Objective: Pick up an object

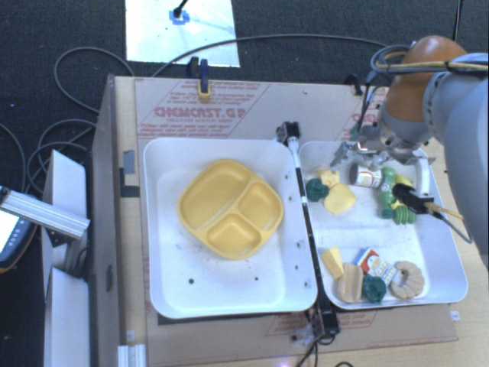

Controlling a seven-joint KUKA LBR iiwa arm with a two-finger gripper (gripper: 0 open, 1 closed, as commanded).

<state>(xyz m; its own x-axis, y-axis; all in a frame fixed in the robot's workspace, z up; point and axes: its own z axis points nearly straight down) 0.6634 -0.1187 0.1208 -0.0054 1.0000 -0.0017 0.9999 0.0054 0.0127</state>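
Lying just below hand (380,156): small jar (368,177).

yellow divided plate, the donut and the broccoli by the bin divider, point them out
yellow divided plate (229,207), camera view, on its middle ridge
donut (407,279), camera view, on its ring
broccoli (315,189), camera view, on its green head
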